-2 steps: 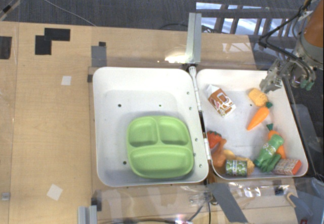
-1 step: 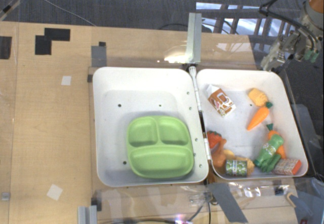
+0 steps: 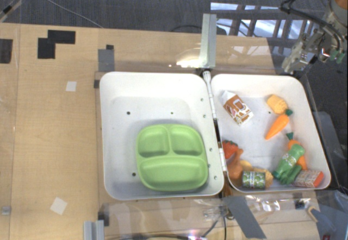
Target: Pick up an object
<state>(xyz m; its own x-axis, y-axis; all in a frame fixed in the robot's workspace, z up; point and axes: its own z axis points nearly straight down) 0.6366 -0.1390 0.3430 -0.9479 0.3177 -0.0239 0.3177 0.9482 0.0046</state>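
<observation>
Camera view, green tray [image 3: 172, 157], toy carrot [image 3: 278, 125], snack box [image 3: 238, 109]

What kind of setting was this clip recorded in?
Most likely a robotics lab bench set up for picking trials: two white bins, the left bin holding a green divided plate, the right bin holding toy food such as a carrot, on a taped wooden bench.

Pale metallic claw [image 3: 304, 55] assembly trailing black cables.

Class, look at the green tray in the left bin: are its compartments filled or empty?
Empty. The green tray lies flat in the left bin, and all three compartments show bare green plastic.
</observation>
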